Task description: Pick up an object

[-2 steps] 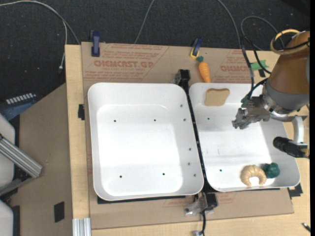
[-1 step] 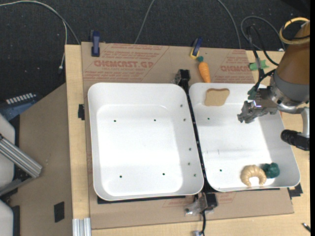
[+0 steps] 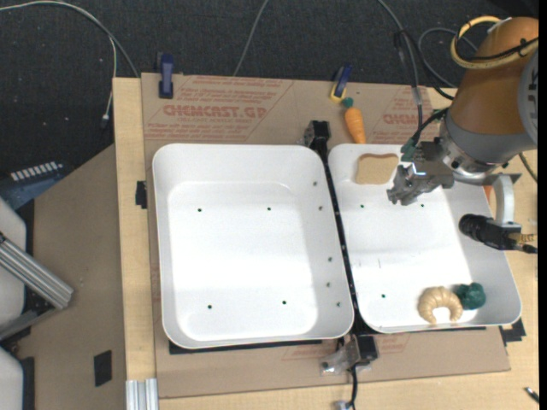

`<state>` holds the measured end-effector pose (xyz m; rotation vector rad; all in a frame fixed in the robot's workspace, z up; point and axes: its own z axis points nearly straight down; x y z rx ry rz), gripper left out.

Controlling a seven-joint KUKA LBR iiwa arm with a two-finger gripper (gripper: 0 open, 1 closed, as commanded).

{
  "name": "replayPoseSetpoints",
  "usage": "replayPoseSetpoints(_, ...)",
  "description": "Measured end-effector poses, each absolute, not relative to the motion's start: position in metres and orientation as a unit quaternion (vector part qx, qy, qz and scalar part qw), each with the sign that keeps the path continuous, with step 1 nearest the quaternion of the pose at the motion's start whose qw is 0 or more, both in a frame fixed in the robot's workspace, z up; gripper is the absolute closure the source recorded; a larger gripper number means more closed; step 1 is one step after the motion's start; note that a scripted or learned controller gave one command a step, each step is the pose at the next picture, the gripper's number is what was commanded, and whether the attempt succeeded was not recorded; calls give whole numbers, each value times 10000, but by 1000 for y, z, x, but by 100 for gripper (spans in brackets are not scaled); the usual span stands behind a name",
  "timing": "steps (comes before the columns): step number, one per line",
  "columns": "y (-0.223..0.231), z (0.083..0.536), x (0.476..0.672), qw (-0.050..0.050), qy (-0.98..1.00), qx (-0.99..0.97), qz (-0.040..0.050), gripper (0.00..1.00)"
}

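A: Frame check. Where's the hand?

B: The dark two-finger hand [image 3: 408, 188] on the grey arm with the orange band [image 3: 496, 67] hangs over the far end of the right shallow white plastic bin [image 3: 427, 237], just beside the flat tan bread-slice-shaped piece [image 3: 374, 169]. The tips look close to the bin floor, on the side of the slice away from the left white bin [image 3: 248, 242].

A: Open or closed?

B: Can't tell. The fingers are a dark blur from this angle. Nothing is visibly between them, so I'm not calling it a hold.

A: Other candidates?

B: A pale tan croissant-shaped toy [image 3: 440, 304] and a small dark green lumpy toy [image 3: 470, 295] touch each other at the near corner of the right bin, well apart from the hand. An orange carrot-shaped toy [image 3: 354, 125] lies outside, on the brown cardboard-covered worktop [image 3: 256, 109] just beyond the right bin's far rim.

A: Target guess?

B: The slice, judging by how close it is.

A: Risks?

B: It's flat and sits against the far wall of the right bin. The fingers may close on air beside it, or skid over the top. A push could jam it into the corner or ride it up the rim. The hand could also knock the wall itself.
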<state>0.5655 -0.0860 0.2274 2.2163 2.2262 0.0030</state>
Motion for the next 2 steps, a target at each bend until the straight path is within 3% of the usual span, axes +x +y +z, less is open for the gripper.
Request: replayPoseSetpoints(2,17,230,580,0,7089,7053,9,100)
